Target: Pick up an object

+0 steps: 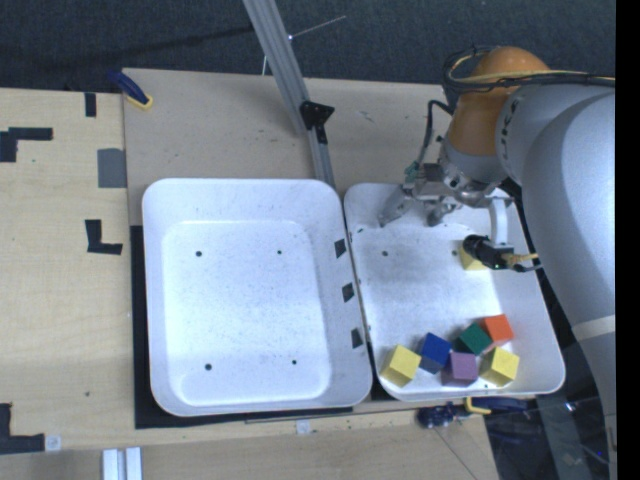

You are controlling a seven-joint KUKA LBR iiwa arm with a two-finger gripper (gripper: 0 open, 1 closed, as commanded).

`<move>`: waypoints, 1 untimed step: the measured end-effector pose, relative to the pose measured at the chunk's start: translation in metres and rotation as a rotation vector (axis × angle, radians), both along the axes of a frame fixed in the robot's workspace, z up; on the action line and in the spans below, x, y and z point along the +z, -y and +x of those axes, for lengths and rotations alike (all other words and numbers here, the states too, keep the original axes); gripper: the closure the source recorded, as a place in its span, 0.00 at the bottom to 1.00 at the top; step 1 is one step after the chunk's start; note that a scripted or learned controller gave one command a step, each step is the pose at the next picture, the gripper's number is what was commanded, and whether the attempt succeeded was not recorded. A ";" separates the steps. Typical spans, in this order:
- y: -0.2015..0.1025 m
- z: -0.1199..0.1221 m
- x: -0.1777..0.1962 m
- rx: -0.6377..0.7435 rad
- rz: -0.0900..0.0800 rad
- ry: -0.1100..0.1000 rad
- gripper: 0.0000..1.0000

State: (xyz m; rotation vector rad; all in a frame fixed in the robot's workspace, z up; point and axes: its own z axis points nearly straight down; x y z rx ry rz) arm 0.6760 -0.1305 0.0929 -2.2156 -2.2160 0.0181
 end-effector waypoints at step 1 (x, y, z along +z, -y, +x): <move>-0.001 0.000 0.009 0.001 0.000 -0.001 1.00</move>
